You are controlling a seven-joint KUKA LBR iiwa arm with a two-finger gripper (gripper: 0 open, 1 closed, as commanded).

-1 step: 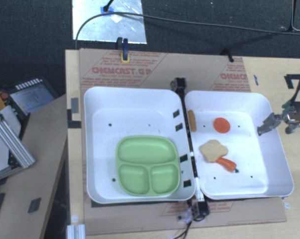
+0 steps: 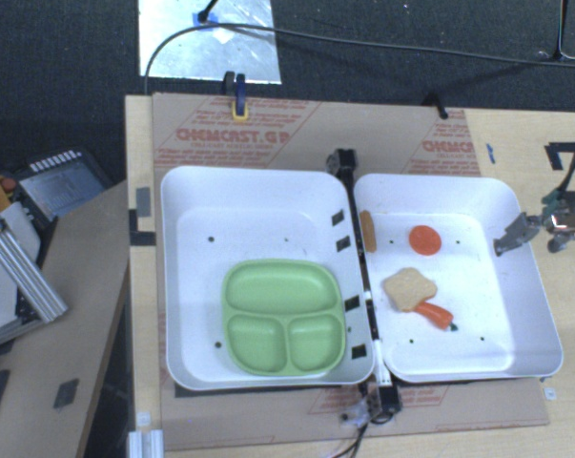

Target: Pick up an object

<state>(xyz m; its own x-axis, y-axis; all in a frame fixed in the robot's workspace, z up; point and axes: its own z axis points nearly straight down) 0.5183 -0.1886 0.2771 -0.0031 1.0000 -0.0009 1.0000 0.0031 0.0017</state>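
In the right bin [image 2: 516, 351] lie a round orange-red slice [image 2: 424, 239], a tan bread slice [image 2: 408, 287], a small orange carrot [image 2: 436, 314] touching the bread's lower right, and a thin brown stick [image 2: 367, 230] along the bin's left wall. My gripper [image 2: 532, 242] hangs over that bin's right rim, well to the right of the round slice. Its two grey fingers [image 2: 508, 240] stand apart and open, and nothing lies between them. Part of the arm is cut off by the view's right edge.
The left bin [image 2: 201, 198] holds a green divided plate [image 2: 283, 315] in its lower half. A black divider with clips [image 2: 356, 256] runs between the bins. Cables cross the dark floor behind the bench, and a yellow clamp [image 2: 239, 98] sits at its back edge.
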